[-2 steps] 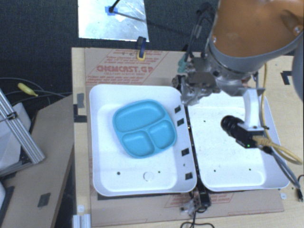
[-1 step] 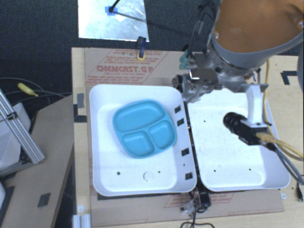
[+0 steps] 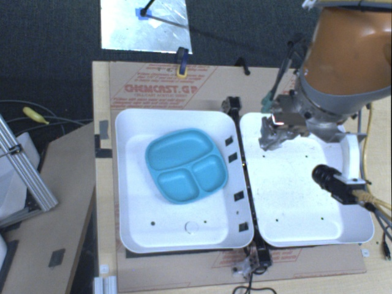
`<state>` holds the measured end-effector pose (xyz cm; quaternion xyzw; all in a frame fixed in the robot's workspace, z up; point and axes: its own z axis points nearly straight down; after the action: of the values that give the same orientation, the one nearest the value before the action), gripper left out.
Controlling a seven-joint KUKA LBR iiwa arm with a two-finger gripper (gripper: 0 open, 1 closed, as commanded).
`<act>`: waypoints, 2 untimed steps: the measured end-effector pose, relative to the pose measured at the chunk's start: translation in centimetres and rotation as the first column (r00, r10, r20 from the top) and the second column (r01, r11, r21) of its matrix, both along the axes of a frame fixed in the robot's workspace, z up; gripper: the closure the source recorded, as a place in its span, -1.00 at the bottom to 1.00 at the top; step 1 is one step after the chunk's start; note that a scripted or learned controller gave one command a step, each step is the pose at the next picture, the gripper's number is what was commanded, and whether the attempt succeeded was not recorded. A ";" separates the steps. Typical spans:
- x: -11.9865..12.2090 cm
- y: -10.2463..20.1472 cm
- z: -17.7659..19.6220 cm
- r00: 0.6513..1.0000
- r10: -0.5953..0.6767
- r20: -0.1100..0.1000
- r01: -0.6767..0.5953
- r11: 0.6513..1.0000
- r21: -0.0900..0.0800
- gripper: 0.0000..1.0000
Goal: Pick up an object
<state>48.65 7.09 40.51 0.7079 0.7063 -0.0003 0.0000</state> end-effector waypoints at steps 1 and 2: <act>-0.1 10.5 0.3 1.000 0.016 0.004 -0.016 1.000 0.004 1.00; 0.0 7.1 7.1 1.000 0.001 0.010 -0.001 1.000 0.003 1.00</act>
<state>48.70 14.23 47.59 0.7076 0.7066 0.0044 0.0022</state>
